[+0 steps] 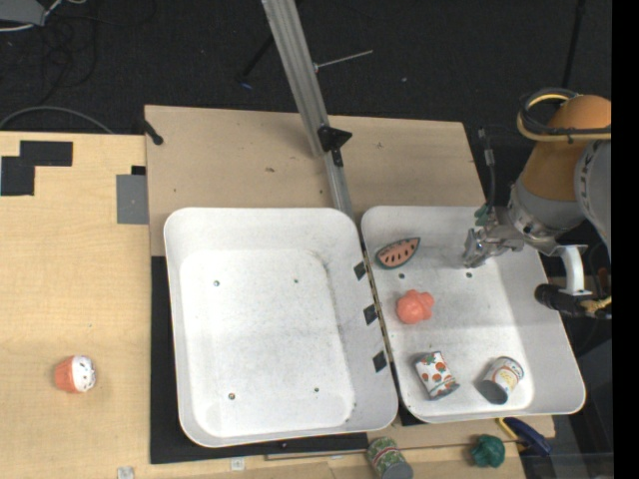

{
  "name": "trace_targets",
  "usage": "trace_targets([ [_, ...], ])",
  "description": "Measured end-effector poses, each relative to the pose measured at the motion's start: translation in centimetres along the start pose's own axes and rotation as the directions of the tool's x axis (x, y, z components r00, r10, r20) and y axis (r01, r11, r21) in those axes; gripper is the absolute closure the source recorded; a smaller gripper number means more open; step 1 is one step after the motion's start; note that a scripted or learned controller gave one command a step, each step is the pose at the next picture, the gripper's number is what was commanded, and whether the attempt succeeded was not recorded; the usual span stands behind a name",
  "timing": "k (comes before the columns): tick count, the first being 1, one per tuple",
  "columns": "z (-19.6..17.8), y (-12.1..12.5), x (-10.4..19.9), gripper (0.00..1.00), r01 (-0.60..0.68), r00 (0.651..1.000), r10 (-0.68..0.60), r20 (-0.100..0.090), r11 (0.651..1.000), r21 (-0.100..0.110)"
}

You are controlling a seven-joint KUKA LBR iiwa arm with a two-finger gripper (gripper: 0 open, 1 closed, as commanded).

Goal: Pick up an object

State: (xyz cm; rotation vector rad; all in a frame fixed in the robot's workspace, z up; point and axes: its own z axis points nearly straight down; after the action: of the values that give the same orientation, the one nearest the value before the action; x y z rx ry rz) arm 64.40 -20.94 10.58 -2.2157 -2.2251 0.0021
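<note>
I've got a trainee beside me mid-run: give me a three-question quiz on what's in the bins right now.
1. True or false: the watermelon slice lies in the right bin.
2. Which item lies nearest the gripper? A) tin can B) watermelon slice C) small carton
3. Fill in: the red-orange lump sits between the watermelon slice and the small ____.

Key: 1 true; 2 B; 3 carton.
</note>
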Motion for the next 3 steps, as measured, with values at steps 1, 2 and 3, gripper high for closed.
trace_targets([
  [1,-4.3,0.2,0.0,1.0,-0.002,1.0,0.002,0.001,1.0,-0.005],
  [2,-10.2,0.9,0.6,1.0,-0.002,1.0,0.002,0.002,1.0,-0.008],
  [3,-11.3,0.9,0.5,1.0,-0.001,1.0,0.001,0.001,1.0,-0.003],
])
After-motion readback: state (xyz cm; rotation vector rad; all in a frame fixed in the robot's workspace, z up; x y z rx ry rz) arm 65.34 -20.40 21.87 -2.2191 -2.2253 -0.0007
